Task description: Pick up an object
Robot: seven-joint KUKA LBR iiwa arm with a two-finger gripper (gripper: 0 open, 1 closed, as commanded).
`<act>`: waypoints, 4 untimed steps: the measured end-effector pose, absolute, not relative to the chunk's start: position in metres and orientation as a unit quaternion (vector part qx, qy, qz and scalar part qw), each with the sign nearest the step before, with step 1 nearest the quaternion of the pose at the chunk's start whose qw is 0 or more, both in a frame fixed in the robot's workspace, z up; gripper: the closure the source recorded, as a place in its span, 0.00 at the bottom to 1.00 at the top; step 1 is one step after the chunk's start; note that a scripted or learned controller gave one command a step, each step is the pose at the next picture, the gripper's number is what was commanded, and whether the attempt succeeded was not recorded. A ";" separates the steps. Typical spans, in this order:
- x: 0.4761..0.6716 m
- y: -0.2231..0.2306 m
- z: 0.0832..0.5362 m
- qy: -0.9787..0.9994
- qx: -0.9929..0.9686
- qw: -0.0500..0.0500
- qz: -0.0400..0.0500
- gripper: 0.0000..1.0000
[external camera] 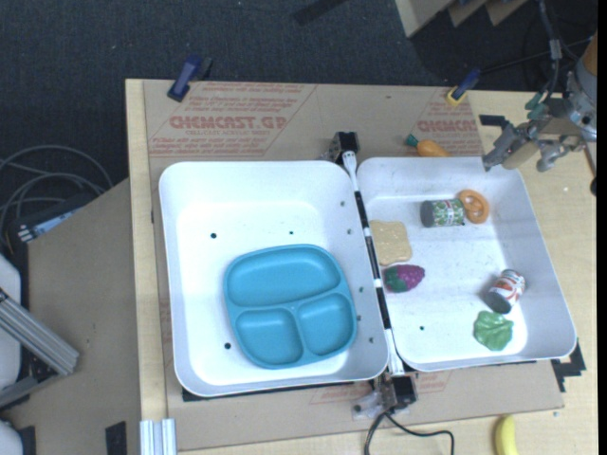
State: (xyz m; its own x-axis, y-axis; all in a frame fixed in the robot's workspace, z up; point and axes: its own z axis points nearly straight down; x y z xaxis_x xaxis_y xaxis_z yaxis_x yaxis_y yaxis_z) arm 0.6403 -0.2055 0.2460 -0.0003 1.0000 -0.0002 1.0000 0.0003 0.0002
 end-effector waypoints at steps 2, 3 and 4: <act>0.636 -0.132 0.101 0.707 0.707 0.002 0.001 0.00; 0.671 -0.159 0.091 0.708 0.706 0.004 0.004 0.00; 0.593 -0.183 0.085 0.707 0.707 0.000 0.000 0.00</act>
State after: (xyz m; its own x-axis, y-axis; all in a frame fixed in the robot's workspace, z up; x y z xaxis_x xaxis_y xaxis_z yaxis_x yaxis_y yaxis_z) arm 0.5932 -0.1829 0.0845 0.0007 1.0000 -0.0009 1.0000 -0.0007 -0.0003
